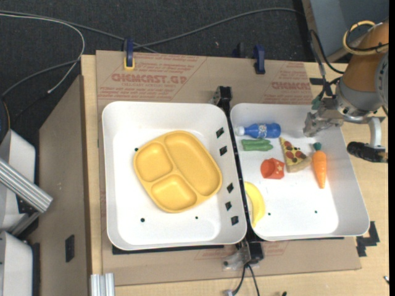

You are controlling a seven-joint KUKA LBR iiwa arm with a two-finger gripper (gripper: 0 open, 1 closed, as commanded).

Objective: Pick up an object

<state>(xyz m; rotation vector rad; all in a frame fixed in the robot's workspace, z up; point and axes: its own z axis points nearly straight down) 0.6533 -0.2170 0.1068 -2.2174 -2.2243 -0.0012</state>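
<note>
The left bin [117, 165] holds a yellow divided tray [178, 170], lying flat and turned at an angle near the bin's middle, well apart from everything the arm could pick; it looks like a place to put things rather than a target. Across the divider, the right bin [345, 217] carries the loose items in a cluster toward its far half: a blue and white bottle [260, 130] on its side, a green piece [256, 145] just beside it, a red piece [273, 168] below those, a yellow piece [255, 201] lying against the bin's left wall, a pizza slice [293, 155] and an orange carrot [320, 168] lying lengthwise near the right side. Lying flat and mostly apart, these items leave room for a grasp from above. The gripper [316, 123] hangs at the far right corner of that bin, above the pizza slice and carrot and touching neither; nothing sits between its tips, and whether they are spread or pressed together cannot be told at this size. No object is picked yet; the carrot and slice seem the nearest candidates.
</note>
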